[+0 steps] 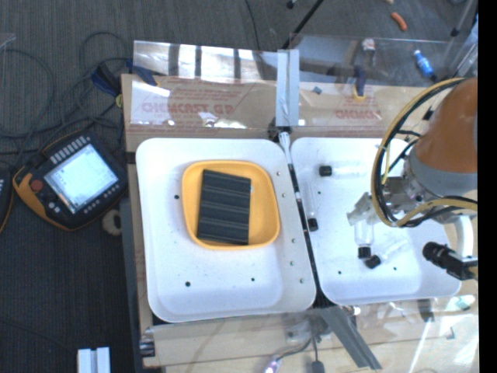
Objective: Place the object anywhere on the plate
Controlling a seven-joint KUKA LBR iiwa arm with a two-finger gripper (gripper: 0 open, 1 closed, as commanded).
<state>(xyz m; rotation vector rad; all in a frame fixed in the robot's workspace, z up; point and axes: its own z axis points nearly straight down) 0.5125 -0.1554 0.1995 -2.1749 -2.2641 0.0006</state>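
Observation:
A dark grey ribbed rectangular object (224,207) lies flat on the yellow plate (266,222), which sits in the left white bin (217,298). It covers most of the plate's middle. My gripper (368,256) hangs over the right white bin (342,274), near its centre and well to the right of the plate. It is apart from the object. The grey arm with its orange band (458,134) comes in from the right edge.
A raised divider (299,208) separates the two bins. Small black pieces (324,170) (311,224) sit in the right bin. Looped cables (384,169) hang at the wrist. A pendant with a lit screen (74,181) lies on the floor at left.

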